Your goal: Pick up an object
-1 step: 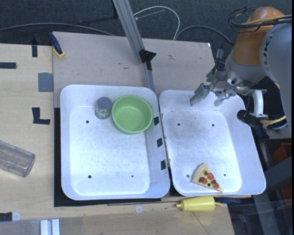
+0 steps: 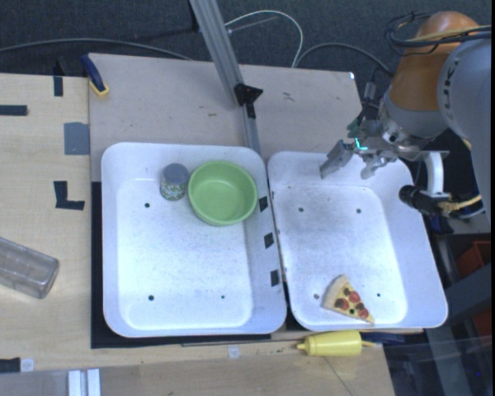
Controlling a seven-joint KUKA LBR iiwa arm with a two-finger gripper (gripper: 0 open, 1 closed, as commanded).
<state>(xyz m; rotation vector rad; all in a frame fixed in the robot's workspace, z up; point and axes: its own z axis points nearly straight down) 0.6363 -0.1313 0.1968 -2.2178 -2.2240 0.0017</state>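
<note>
Gripper (image 2: 352, 163), fingers spread and empty, above the right bin's (image 2: 412, 246) far rim; best lowered squarely over the pizza slice (image 2: 347, 298).

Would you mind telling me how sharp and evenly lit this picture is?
Camera view: lighting is soft and even, shadows faint; the green bowl and pizza slice read clearly, the gripper looks slightly soft, and the white bins are bright without strong glare.

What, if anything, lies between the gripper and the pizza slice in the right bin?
Nothing visible does. The gripper hangs over the right bin's far edge, jaws apart; the pizza slice lies near its front edge, with bare bin floor between. The green bowl and small can sit in the left bin.
</note>
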